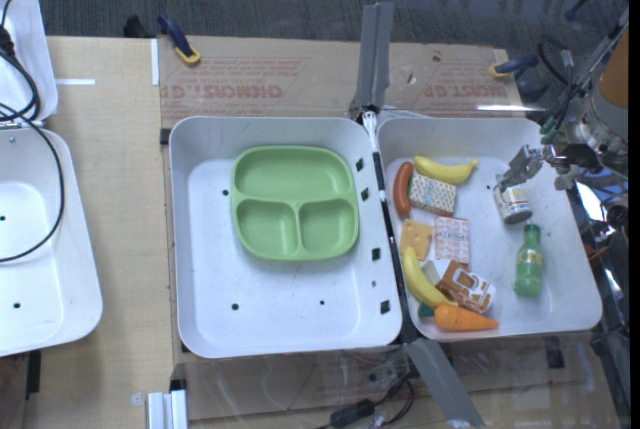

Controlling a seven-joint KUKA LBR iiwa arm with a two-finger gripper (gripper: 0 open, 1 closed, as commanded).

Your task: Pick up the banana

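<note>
The claw (522,162) hangs over the right bin's (590,302) far right; whether it's apart or together, I cannot tell. Nothing's picked yet: one banana (446,169) lies far-left, another banana (420,279) near-left.

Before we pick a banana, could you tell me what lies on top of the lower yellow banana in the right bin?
A brown snack packet overlaps the lower yellow banana's right side; an orange carrot covers its bottom tip.
</note>
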